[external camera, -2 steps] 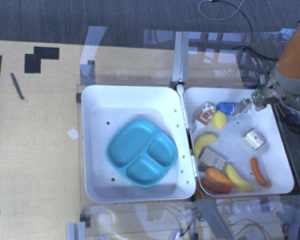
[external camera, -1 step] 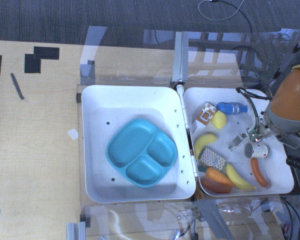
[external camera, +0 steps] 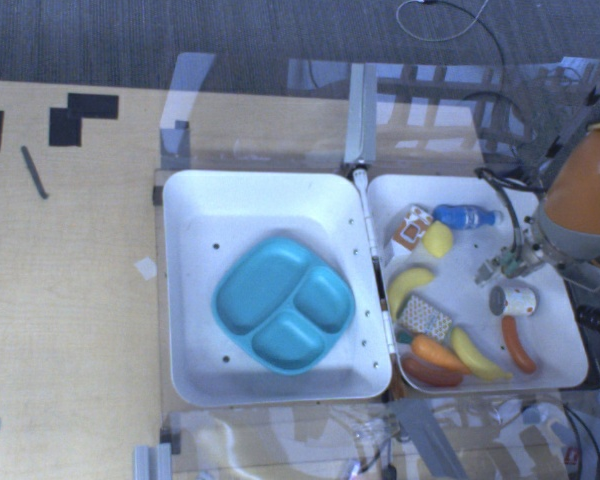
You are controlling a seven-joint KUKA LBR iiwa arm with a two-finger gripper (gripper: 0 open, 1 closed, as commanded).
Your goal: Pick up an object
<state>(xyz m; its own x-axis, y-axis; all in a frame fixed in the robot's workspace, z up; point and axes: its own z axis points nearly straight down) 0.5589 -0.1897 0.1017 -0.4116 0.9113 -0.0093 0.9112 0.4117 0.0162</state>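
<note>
Camera view: left bin (external camera: pixel 190 268) holds blue tray (external camera: pixel 284 303); right bin (external camera: pixel 570 358), seemingly toy food.

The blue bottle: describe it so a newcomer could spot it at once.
Look in the right bin, the one crowded with small items, not the left bin with the blue tray. Go to its far edge, just beyond the lemon. The bottle lies on its side there, the only blue item among yellow, orange and red neighbours.
</note>
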